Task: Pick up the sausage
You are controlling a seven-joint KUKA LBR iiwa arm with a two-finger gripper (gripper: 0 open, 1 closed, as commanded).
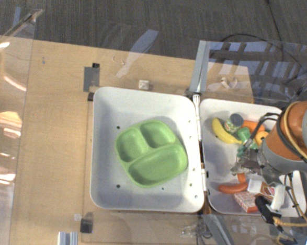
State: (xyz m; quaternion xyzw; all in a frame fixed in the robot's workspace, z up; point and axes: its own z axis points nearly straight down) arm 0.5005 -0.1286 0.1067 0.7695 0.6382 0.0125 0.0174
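Bench of pale wood fills most of the camera view, with a dark carpeted floor beyond its far edge and a clear panel catching reflections along its left side. Two shallow white bins sit on it side by side. The left bin is the bigger in view and holds a green divided plate lying flat near its middle, with two small compartments toward the far side and one long one toward the near side. The right bin is partly covered by the arm, grey with an orange band, which reaches in from the right and hangs over the bin's middle. Its gripper points down toward the bin floor just above the sausage; whether it is wide or narrow cannot be told, since the tool is dark and cluttered against what lies beneath it, and nothing can be seen clamped in it. At the bin's far end lies a yellow banana, with a small green item and an orange item just beside it. The sausage, reddish-orange and slim, lies flat on the bin floor toward the near side, just beside a small red and white box.
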